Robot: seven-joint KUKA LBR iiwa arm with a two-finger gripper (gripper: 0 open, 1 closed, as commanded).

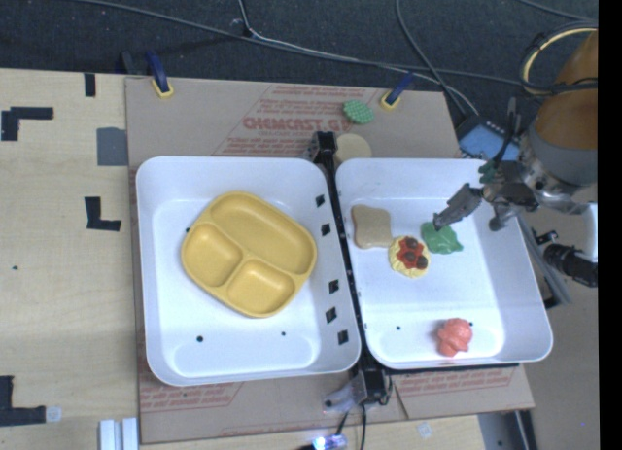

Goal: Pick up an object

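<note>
In the right bin [505,283] lie a tan bread-shaped piece [370,225], a yellow round piece with red topping [410,256], a green leafy piece [443,240] and a pink lump [454,335]. My gripper [467,223] reaches in from the right and hangs over the bin's upper right part. It is open, and its left finger [453,212] slants down to just above the green piece. Nothing sits between the fingers.
The left bin [160,244] holds a yellow divided plate [249,253]. Behind the bins, a small green piece [358,111] and a pale disc [354,145] lie on the cardboard. Cables run across the dark surface at the back.
</note>
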